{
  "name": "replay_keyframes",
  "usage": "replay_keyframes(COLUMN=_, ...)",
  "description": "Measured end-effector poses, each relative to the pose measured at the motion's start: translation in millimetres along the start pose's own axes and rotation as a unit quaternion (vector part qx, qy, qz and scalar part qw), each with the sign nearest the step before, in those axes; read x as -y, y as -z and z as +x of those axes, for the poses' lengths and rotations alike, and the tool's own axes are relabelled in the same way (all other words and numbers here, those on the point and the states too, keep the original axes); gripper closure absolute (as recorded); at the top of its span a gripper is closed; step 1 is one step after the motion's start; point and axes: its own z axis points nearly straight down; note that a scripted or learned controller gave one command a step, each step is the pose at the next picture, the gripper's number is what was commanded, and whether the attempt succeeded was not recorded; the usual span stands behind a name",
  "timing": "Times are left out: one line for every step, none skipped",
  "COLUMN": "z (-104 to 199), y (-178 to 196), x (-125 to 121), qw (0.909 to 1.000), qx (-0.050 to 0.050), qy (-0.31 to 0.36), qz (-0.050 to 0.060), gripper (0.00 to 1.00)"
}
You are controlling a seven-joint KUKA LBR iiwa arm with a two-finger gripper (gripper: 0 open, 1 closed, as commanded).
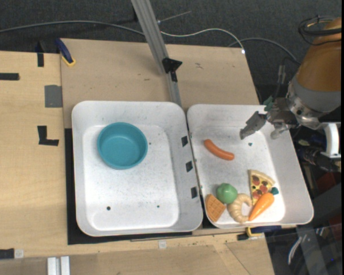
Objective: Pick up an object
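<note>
Pale wood surface (120, 67) carries two white bins, and your likeliest target, the toy sausage (218, 149), lies alone near the middle of the right bin (292, 171), free on all sides for a clean grasp. Carrot (261, 205), pizza slice (260, 181) and green ball (226, 192) crowd the near corner. A teal bowl (122, 145) sits in the left bin (132, 211). Your gripper (253, 125) hangs just right of the sausage, holding nothing; how far it is open you cannot tell.
</note>
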Motion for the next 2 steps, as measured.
replay_keyframes(z=-0.1, y=0.0, x=0.0, qw=1.0000, qx=0.000, qy=0.000, qz=0.000, gripper=0.00)
replay_keyframes(z=-2.3, y=-64.3, x=1.0, qw=1.0000, qx=0.000, qy=-0.001, qz=0.003, gripper=0.00)
